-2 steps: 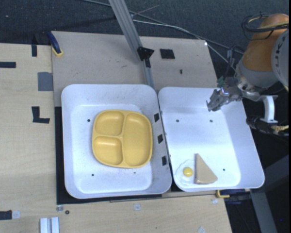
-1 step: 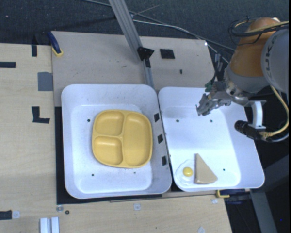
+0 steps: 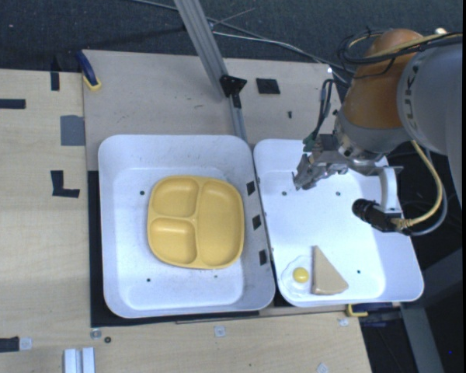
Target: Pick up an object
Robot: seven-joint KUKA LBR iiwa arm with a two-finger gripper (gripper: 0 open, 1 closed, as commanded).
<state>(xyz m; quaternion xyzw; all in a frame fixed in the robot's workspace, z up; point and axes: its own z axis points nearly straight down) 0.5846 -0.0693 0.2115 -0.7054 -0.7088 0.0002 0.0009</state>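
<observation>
From the camera view, the grey arm [image 3: 388, 92] reaches in from the right and hangs its tool [image 3: 307, 174] over the upper part of the right bin [image 3: 373, 231], close to the wall it shares with the left bin [image 3: 124, 208]. Nothing lies between the tool's tips, and whether it is released or clenched I cannot tell at this slant. The things most within reach sit well apart from it, at the near edge of the same bin: a tan wedge [image 3: 326, 273] and, just beside it on the left, a small yellow ball [image 3: 300, 274]. A yellow divided plate [image 3: 196, 221] lies flat in the left bin. The risk, as I judge it, is a descent straight down, which would meet only bare bin floor. Once over the pair, the ball could roll away at a touch, and the wedge's sloped faces could slip out of a pinch; their closeness to the bin wall also leaves little room.
</observation>
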